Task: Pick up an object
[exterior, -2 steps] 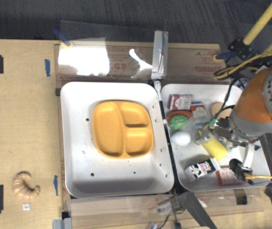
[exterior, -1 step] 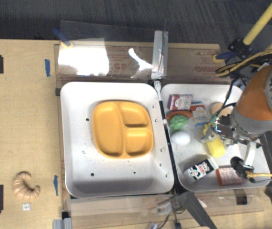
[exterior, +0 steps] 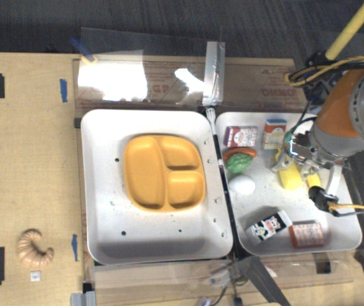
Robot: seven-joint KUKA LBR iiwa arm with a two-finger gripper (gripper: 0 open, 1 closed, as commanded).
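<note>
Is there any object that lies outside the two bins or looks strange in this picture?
Yes. A croissant lies on the bench, left of the left bin and apart from it, while the other small items sit in the right bin. The yellow divided tray rests upright in the left bin; nothing looks spilled.

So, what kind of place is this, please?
Probably a robotics lab test bench, not a home. A grey arm with an orange band reaches over two white bins, one holding a yellow divided tray. Blue tape marks sit on the board around them.
</note>
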